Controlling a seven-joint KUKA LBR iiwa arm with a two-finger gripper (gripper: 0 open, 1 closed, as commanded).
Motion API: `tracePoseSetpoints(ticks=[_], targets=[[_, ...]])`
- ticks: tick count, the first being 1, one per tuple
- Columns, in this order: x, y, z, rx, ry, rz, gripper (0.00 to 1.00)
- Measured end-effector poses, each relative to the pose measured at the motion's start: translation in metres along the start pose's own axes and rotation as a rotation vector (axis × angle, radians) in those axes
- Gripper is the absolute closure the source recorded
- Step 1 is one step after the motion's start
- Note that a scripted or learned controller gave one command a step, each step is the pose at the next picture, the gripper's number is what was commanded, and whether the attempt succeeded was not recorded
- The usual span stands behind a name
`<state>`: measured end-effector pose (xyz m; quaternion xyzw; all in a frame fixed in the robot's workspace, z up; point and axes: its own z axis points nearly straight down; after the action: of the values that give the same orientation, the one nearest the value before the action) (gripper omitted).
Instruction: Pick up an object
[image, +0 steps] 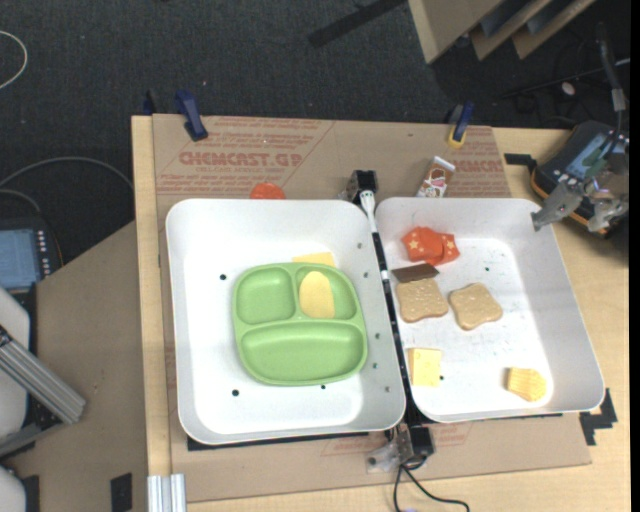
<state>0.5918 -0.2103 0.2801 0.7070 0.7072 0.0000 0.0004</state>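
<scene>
Nothing is picked up yet: the gripper (588, 190) sits off the right bin's (560, 290) far corner, whether open or closed I cannot tell, while toast slices (420, 298), cheese (425, 366) and a red toy (430, 244) lie inside.

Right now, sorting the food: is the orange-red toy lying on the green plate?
No, the orange-red toy lies in the right bin, apart from the green plate.

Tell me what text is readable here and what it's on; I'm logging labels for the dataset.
"CHEMCAST G P", red print on the cardboard sheet behind the left bin.
More red print on that sheet behind the right bin: too blurred to read.
Small carton by the right bin: print too small to read.
</scene>
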Motion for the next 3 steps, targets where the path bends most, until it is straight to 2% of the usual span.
tracePoseSetpoints(ticks=[1,2,3], targets=[[0.073,-0.033,0.175,0.018,0.009,-0.004,0.00],[0.057,-0.033,0.192,-0.002,0.002,0.000,0.00],[0.056,-0.031,0.180,-0.011,-0.003,0.000,1.00]])
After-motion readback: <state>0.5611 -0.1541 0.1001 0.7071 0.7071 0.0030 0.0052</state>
